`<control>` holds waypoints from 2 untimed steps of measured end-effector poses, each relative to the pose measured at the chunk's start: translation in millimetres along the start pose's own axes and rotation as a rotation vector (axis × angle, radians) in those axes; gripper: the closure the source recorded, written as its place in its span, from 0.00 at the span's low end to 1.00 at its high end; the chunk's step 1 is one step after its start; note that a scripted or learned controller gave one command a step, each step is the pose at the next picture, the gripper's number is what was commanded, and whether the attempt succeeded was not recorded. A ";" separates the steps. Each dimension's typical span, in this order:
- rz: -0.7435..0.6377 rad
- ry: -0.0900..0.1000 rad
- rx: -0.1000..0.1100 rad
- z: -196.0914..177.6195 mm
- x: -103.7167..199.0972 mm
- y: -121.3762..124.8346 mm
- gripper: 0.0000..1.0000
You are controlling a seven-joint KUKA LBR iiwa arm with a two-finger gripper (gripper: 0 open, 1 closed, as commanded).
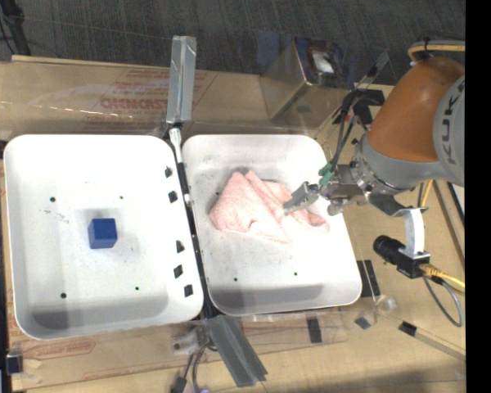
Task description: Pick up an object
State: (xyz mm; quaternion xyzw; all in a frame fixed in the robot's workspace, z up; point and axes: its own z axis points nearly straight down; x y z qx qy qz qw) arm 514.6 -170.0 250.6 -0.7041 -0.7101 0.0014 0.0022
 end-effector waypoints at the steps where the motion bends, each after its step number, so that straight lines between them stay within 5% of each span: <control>1: 0.061 -0.001 0.000 31.4 13.0 59.8 0.00; 2: -0.101 -0.003 -0.013 154.8 -31.3 85.0 0.00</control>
